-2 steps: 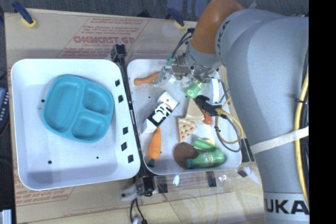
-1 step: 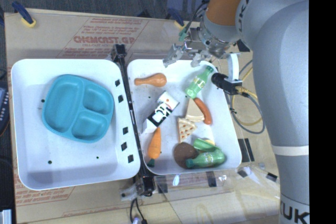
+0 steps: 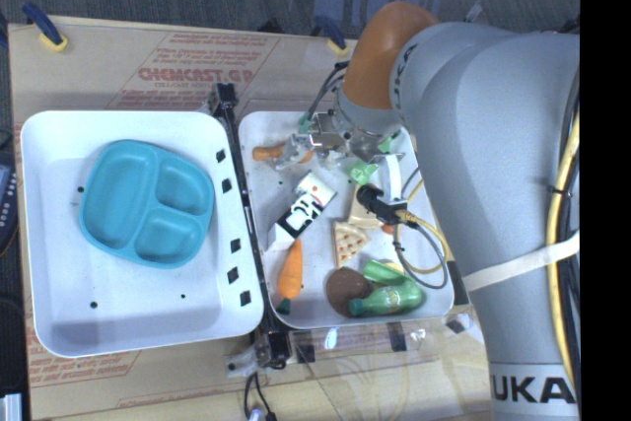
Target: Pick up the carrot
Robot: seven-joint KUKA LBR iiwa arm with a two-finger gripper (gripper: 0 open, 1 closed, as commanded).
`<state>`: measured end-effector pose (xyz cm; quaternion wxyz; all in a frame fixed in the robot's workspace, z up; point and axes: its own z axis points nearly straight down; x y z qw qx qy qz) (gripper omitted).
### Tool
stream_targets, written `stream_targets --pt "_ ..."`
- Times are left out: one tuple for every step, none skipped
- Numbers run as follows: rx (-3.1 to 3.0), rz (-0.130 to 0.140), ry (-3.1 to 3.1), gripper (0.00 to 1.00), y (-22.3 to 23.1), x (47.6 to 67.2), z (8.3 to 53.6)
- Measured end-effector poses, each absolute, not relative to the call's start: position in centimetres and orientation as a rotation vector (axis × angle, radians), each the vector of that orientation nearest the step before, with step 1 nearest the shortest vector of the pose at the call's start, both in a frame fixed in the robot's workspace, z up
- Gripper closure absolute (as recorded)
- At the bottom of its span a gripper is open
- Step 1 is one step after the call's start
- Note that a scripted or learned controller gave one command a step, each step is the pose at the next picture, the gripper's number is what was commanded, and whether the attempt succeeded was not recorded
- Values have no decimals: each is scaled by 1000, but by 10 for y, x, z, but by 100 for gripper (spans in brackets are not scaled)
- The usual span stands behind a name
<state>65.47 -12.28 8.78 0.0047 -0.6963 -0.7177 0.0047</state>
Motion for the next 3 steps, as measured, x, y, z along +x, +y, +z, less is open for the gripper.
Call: stream_targets --pt "-2174 12 -2259 100 -122 657 102" --pt "-2173 13 -2259 0 -122 657 102" --pt "-2246 -2 -2208 0 -146 566 287"
